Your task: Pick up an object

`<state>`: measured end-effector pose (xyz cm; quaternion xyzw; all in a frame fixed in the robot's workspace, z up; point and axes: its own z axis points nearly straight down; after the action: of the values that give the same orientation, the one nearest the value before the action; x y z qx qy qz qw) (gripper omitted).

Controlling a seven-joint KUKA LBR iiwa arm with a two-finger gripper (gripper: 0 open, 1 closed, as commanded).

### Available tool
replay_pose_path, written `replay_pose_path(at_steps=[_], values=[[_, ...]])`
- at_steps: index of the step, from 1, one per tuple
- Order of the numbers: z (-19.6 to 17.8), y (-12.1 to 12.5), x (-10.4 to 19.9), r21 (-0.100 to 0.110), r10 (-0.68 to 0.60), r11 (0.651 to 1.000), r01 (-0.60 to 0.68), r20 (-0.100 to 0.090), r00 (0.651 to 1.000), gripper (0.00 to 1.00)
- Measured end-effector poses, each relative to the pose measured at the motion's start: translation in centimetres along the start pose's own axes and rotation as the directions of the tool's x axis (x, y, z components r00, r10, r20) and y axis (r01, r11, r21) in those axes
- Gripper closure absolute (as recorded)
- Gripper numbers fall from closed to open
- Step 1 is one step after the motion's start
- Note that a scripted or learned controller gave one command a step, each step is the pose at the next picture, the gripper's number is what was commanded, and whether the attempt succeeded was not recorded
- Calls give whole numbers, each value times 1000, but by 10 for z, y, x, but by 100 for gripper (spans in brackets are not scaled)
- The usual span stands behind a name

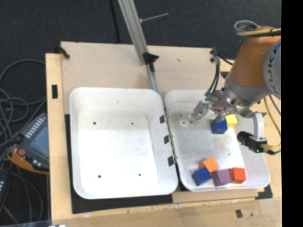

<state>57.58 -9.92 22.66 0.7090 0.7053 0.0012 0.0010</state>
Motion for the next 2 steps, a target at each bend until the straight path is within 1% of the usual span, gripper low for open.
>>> replay_pose_path(at_steps=[1,2], values=[[114,-12,-47,9,-2,1000,2,2,1000,0],[129,-92,-54,2,-1,1000,1,2,1000,0]])
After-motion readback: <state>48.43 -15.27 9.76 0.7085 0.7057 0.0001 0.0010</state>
